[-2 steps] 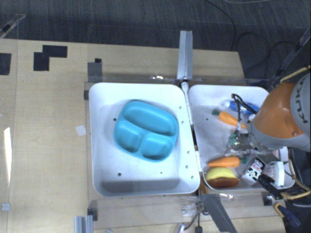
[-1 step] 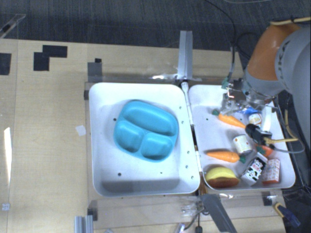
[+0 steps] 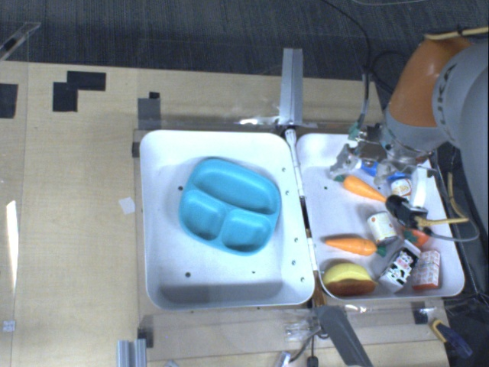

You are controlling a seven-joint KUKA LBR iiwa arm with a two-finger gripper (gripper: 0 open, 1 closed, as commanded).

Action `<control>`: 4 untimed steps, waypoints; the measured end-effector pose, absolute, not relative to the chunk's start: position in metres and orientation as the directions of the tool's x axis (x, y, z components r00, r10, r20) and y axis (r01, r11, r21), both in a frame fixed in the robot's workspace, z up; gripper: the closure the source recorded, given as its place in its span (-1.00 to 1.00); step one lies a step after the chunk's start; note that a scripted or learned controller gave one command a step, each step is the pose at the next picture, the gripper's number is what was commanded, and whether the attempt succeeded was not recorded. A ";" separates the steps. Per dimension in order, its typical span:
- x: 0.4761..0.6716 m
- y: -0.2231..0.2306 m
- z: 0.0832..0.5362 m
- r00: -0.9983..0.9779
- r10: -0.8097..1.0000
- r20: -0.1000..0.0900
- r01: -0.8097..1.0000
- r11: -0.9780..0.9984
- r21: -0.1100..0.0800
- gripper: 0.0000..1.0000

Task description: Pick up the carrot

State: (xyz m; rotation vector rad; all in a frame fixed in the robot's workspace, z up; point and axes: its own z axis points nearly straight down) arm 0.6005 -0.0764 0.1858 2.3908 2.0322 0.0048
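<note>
Pale desk (image 3: 69, 228), two bins; claw (image 3: 365, 153) hovers by a carrot (image 3: 364, 189) at right, apparently unlifted. Whether it is open, I cannot tell.

Even, fairly bright overhead light washes the white bins (image 3: 221, 293) close to glare, leaves a soft grey shadow under the blue tray (image 3: 229, 205), and the whole picture is mildly soft, coarse in its small details.

Two white bins (image 3: 153, 205), two carrots (image 3: 364, 188), one blue tray (image 3: 228, 205)
</note>
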 end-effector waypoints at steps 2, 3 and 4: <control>0.636 -0.133 0.087 0.223 0.975 0.000 0.975 -0.223 0.008 -1.00; 0.664 -0.148 0.086 -0.022 1.000 0.012 0.999 0.022 -0.028 -1.00; 0.662 -0.151 0.095 -0.027 1.000 0.005 0.999 0.027 -0.037 1.00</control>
